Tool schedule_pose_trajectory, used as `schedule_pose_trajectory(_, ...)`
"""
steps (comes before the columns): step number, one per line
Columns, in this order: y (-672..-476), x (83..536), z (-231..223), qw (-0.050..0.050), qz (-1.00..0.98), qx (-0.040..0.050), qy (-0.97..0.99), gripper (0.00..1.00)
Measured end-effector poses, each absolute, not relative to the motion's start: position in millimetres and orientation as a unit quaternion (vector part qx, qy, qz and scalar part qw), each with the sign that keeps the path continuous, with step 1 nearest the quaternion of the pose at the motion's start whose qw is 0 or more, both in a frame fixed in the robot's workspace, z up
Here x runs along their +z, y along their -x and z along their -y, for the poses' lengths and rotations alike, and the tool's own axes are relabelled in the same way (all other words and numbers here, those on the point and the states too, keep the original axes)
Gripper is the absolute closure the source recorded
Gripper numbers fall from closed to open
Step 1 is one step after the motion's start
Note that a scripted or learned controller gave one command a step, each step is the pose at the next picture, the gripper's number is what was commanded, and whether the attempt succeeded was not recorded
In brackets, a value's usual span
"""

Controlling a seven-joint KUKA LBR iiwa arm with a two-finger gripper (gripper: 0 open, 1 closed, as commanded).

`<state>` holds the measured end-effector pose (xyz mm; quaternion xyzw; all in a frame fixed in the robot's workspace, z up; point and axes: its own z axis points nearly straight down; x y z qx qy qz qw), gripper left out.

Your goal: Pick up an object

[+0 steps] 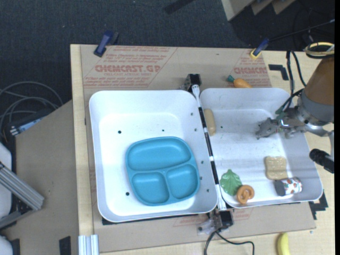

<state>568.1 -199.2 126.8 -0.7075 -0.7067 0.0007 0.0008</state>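
From above, the claw [264, 129] hangs low over the right bin [241, 101]; whether it is apart or together, I cannot tell. Nothing sits in it. Just below it lies a tan cracker [275, 167], which looks light, stiff and flat, best pinched across its short edges. Further below lie a green leaf [230, 180], an orange ring [245, 194] and a small wrapped piece [288, 186]. To its left, the other bin [106, 110] carries a blue divided plate [162, 169].
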Motion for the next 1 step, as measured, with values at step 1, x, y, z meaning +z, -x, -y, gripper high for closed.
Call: schedule_pose_trajectory(1, -609.6, 84.3, 215.7, 0.003, 0.709, -0.0023, 0.706, 0.0)
